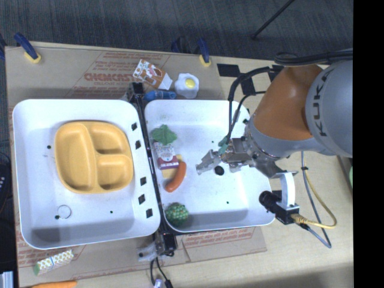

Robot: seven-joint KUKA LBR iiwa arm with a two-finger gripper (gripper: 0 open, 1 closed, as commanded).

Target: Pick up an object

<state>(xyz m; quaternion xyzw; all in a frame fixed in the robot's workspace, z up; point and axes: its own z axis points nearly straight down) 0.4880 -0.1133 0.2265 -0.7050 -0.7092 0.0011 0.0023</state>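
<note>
My table is covered by printed cardboard, with dark carpet beyond its far edge and blue clamps at the cardboard's corners. Two white bins sit side by side. The left bin holds a yellow divided tray. The right bin holds a leafy green piece, a small packet, an orange sausage and a green ball, all along its left side. A carton and a white-and-yellow item lie on the cardboard behind the bins.

My end effector hangs over the middle of the right bin, just right of the sausage and apart from it. I cannot tell how far it is open; nothing shows in it.

My arm comes in from the right, orange band over the bin's right rim, wrist pointing left.
</note>
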